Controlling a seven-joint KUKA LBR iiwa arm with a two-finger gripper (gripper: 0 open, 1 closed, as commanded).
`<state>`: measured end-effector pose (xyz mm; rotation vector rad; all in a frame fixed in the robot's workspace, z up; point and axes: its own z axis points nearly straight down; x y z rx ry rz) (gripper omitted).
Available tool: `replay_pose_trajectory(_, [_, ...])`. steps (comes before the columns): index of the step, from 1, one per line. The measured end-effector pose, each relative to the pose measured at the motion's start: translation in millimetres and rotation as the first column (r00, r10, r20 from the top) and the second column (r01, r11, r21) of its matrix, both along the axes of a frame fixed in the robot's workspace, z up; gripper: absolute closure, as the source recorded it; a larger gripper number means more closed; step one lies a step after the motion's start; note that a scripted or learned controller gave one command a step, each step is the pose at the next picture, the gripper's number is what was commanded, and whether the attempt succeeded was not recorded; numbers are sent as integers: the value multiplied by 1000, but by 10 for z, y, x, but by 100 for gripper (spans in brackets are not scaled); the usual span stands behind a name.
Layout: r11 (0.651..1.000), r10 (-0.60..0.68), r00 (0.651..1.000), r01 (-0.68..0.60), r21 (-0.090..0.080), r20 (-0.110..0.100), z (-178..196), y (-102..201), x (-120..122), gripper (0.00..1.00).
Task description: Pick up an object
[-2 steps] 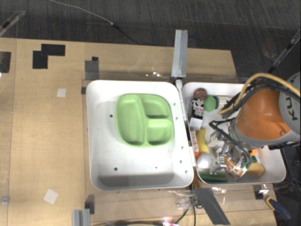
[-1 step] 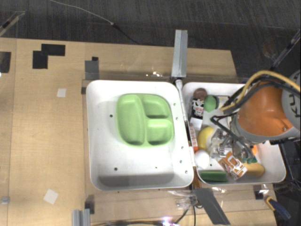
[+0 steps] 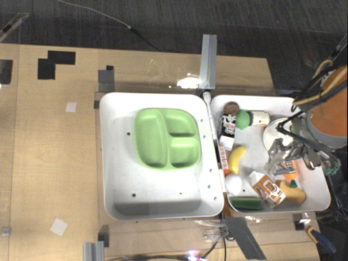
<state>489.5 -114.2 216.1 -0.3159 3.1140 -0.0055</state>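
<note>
The right bin (image 3: 255, 103) holds several small items: a yellow banana (image 3: 237, 159), a white egg (image 3: 234, 184), a brown and white carton (image 3: 269, 190), a dark green cucumber (image 3: 246, 204), a green ball (image 3: 242, 119), a brown-topped black and white toy (image 3: 229, 119), a tan bread-like piece (image 3: 294, 194). My gripper (image 3: 278, 157) hangs low over the right half of this bin, just above the carton, fingers pointing left and down. An orange piece (image 3: 291, 174) shows just beside the fingers.
The left bin (image 3: 114, 162) holds a green sectioned tray (image 3: 166, 137). A grey metal post (image 3: 209, 61) stands behind the divide between the bins. The arm's orange band (image 3: 331, 107) and cables overhang the right bin's far right side.
</note>
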Motion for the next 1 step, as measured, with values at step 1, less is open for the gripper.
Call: replay_pose_trajectory(1, [898, 440, 898, -440, -1, -4, -120, -138, 186, 100])
